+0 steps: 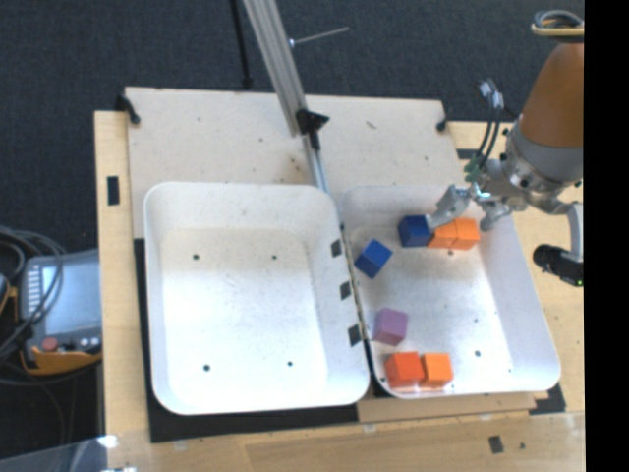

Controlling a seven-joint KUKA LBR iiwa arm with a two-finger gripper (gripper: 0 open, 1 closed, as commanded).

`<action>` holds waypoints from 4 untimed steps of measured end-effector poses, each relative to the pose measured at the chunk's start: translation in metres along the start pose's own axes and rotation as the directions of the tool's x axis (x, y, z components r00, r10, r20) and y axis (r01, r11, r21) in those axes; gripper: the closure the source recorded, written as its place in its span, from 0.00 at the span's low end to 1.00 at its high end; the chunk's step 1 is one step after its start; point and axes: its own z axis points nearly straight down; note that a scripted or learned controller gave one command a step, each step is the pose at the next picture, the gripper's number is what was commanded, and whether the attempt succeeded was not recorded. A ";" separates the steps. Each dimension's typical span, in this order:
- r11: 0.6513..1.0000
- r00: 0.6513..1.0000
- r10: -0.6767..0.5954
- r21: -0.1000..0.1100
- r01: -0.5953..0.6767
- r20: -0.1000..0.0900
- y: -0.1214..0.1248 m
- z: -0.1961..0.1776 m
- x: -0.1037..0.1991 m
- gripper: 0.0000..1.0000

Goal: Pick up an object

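A light wooden bench (113, 264) is seen, topped by a pale speckled board (216, 136). Two shallow white plastic bins are set on it side by side, touching: the left bin (246, 391) and the right bin (521, 323). A slanted aluminium post (280, 62) is fixed at the far side.

text: none legible | labels: none | brands: none | numbers: none | signs: none
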 end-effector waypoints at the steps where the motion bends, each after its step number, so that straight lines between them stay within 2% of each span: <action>1: 1.000 1.000 0.000 -0.002 0.000 0.000 0.000 -0.001 0.000 0.00; 2: 1.000 1.000 0.004 0.004 -0.004 0.002 -0.006 0.059 0.004 0.00; 4: 1.000 1.000 0.007 0.000 -0.007 0.002 -0.015 0.157 0.011 0.00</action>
